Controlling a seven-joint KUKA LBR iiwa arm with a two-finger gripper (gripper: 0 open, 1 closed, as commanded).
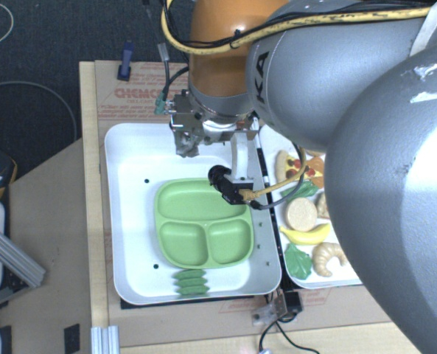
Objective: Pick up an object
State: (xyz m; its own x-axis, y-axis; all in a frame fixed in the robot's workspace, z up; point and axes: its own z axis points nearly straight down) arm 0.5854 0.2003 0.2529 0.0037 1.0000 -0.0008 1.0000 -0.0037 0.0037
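- My grey arm (pixel 351 72), with its orange band (pixel 229 35) above the wrist, reaches in from the right and covers much of the upper right of the view.
- My two-finger metal gripper (pixel 187 142) hangs over the far end of the left shallow white bin (pixel 122 198), above bare white floor just beyond the far edge of the tray.
- I cannot tell from this angle whether my gripper is apart or together, and I see no object in it.
- A pale green plastic divided tray (pixel 203 223) lies flat in the middle of the left bin, with one long compartment at its far side and two smaller ones at its near side.
- A small dark green ridged piece (pixel 191 281) lies in the same bin, just beside the tray's near edge and close to the bin's near wall.
- The right shallow white bin (pixel 317 279) sits beside the left one and is partly hidden under my arm.
- In the right bin I see toy foods close together: a yellow plastic banana (pixel 306 234), a round tan biscuit (pixel 302 214) just beyond it, a tan croissant (pixel 329 257) and a green leaf shape (pixel 298 260) at the near end.
- More red and yellow pieces lie further back in that bin; I cannot tell what they are.
- Both bins rest on a brown cardboard sheet (pixel 93 198).
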